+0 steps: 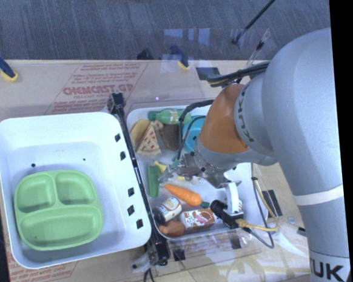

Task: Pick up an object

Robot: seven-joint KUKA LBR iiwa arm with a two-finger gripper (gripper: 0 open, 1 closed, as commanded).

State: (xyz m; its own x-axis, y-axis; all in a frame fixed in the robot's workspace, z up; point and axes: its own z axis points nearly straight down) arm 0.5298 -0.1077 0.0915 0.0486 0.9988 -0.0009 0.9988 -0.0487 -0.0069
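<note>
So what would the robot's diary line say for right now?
arm: over right bin | gripper: above carrot | grasp: unclear | green tray: left bin

Left bin (6, 144) roomy — right bin (139, 117) crowded

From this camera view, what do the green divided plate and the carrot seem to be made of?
Green divided plate: probably moulded plastic, matt to slightly satin; its colour is even, its edges rounded, with soft highlights on the ridges.
Carrot: probably a plastic toy, smooth; it is a uniform bright orange with a faint sheen. Rubber or foam is also possible.
</note>
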